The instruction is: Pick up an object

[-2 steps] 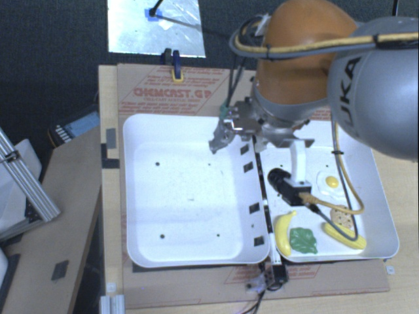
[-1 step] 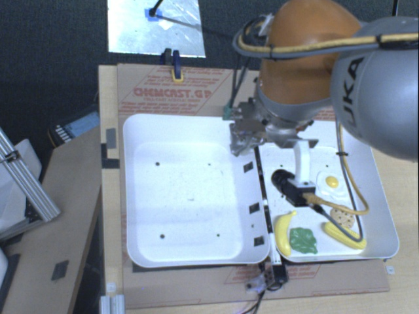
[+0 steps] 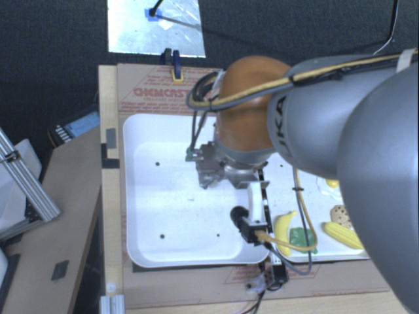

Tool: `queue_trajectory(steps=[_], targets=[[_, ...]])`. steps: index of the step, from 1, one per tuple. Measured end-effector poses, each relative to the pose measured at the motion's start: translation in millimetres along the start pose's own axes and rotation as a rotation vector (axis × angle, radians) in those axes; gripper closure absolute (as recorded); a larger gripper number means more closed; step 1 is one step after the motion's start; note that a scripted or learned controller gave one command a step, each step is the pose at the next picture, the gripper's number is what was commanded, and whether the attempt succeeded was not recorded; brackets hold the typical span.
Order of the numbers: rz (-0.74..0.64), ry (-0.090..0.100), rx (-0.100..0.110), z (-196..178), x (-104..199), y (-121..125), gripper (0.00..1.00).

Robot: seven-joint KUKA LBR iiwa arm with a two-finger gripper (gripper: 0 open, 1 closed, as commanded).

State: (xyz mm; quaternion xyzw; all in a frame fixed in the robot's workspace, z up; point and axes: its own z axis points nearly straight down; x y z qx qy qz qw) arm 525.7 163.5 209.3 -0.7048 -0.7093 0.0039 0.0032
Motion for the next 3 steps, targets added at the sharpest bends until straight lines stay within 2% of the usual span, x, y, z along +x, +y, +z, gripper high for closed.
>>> queue_trajectory(steps=[1,2,3], targets=[[0.006,0.001,-0.010,-6.5,-2.5,2.5,0.00],[0.007,0.001,-0.006,23.4,-33.2,-40.9,0.00],[0.003,0.001,-0.014,109.0,-20.4,46.1,0.00]])
